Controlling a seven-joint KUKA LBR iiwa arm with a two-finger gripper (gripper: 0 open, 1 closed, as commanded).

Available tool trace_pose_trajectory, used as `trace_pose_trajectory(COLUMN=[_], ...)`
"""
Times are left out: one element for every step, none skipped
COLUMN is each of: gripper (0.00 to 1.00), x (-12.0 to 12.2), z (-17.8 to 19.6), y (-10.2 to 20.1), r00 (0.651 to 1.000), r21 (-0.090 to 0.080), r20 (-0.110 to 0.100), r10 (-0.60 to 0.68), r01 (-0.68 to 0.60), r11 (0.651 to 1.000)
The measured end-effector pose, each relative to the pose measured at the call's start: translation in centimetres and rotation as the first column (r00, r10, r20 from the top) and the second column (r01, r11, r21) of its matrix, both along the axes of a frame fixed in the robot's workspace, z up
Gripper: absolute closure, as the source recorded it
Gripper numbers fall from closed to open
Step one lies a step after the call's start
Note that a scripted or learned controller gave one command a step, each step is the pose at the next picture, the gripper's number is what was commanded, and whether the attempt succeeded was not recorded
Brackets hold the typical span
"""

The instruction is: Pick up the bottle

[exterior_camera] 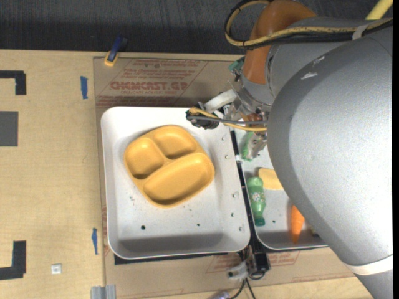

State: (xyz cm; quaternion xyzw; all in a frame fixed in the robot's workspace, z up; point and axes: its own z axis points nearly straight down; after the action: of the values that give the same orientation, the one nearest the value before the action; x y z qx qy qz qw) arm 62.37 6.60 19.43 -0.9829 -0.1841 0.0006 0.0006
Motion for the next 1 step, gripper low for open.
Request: trace_pose_trajectory(gripper=[1.00], x=[0.04], z=[1.00], y=[0.05], r00=[1.000], r21=[0.000], r20=[0.001], r10=[0.002], r01=[-0.002], r11=[1.000])
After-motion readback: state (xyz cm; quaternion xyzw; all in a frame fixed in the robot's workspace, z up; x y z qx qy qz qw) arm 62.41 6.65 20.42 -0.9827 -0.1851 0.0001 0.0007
